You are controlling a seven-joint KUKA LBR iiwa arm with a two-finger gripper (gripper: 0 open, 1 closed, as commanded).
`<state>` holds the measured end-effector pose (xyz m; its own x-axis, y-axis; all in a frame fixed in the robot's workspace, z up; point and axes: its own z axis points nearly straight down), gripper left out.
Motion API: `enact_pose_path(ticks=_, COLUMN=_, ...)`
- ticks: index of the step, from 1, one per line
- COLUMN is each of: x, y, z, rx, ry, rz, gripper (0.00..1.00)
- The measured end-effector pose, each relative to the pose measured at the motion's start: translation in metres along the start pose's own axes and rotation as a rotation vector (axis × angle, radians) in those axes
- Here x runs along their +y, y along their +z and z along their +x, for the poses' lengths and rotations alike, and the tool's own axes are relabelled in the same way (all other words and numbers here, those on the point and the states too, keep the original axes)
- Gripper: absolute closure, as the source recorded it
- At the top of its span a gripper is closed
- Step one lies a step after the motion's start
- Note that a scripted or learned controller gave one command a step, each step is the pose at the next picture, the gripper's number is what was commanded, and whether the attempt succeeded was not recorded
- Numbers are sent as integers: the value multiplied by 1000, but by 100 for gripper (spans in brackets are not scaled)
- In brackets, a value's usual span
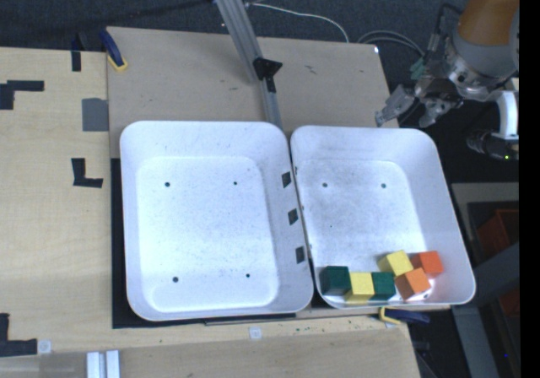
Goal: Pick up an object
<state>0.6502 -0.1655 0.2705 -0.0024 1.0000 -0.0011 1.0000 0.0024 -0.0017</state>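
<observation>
- Two shallow white bins sit side by side on the worktop [211, 89]: the left bin [135, 199] and the right bin [422, 157], their inner rims touching.
- Arm [489, 22], grey with an orange band, stands off the right bin's far right corner, outside its rim and well apart from the blocks.
- End effector [405, 106] hangs just beyond that far rim; whether it is spread or closed I cannot tell, and nothing is seen in its hold.
- Blocks, the things to be picked, are crowded into the right bin's near right corner, touching one another and the wall: a dark green block [335, 279], a yellow block [361, 285], a second green block [384, 285], another yellow block [393, 263], an orange block [412, 283] and an orange-red block [430, 263].
- Judgement: the task is not yet begun. A sound approach would travel along the bin to the cluster, descend vertically and choose an outer block, such as the dark green one, whose left side is free. Risk: the wall and neighbouring blocks may foul the descent.
</observation>
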Motion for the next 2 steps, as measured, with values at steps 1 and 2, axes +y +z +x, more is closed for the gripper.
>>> enact_pose_path(ticks=1, x=-64, y=47, z=35, rx=3, ry=2, rz=8, gripper=0)
enact_pose_path(ticks=2, x=-93, y=54, z=3, rx=-1, ry=5, rz=2, gripper=0)
